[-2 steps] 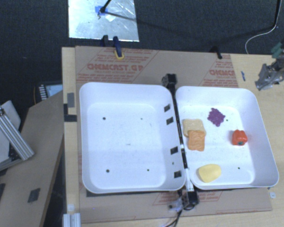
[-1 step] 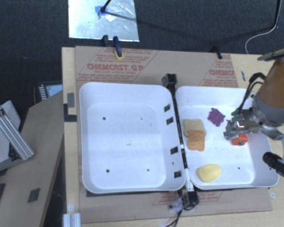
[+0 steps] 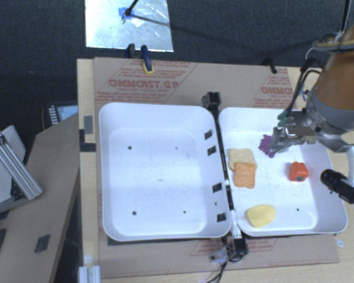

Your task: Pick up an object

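End effector point(image 3: 277, 147) hangs over the purple object point(image 3: 265, 143); finger state cannot be told.

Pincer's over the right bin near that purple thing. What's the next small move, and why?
Probably lower the pincer straight down over the purple object. The pincer sits at that object's right edge, nearer than the red-orange piece, and nothing shows between its tips, so that looks the shortest try.

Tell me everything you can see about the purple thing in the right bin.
The purple thing is small, with a lumpy, lobed outline, maybe a toy bunch of grapes; its material is hard to judge. It lies on the floor of the right bin, in the far half. The hand is right at its right side and covers part of it. The tan slice lies apart, to its left and nearer the camera.
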`<state>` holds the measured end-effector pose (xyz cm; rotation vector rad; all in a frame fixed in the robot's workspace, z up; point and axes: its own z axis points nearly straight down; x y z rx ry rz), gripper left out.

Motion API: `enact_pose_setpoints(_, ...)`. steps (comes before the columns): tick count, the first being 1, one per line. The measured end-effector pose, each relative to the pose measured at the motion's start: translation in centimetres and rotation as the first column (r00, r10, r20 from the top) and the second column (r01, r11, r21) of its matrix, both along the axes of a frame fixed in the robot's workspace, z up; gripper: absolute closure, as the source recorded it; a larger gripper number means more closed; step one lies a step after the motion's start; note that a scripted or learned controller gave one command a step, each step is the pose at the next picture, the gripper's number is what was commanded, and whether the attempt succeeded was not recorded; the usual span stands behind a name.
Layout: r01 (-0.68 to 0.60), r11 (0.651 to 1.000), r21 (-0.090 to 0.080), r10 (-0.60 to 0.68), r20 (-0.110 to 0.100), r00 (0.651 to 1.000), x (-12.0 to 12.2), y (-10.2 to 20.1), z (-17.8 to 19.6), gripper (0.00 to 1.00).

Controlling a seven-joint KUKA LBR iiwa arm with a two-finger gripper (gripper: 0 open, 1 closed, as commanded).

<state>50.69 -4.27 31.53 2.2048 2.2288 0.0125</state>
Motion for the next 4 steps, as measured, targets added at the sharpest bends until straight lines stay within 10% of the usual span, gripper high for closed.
enact_pose_setpoints(1,0.002,1.000,0.001,-0.002,0.012,1.000,-0.1,5.0,16.8,1.00)
enact_pose_setpoints(3,0.001,1.000,0.001,-0.001,-0.005,1.000,-0.9,17.0,22.1,1.00)
enact_pose_setpoints(4,0.007,1.000,0.000,-0.007,-0.008,1.000,-0.9,16.6,22.0,0.00)
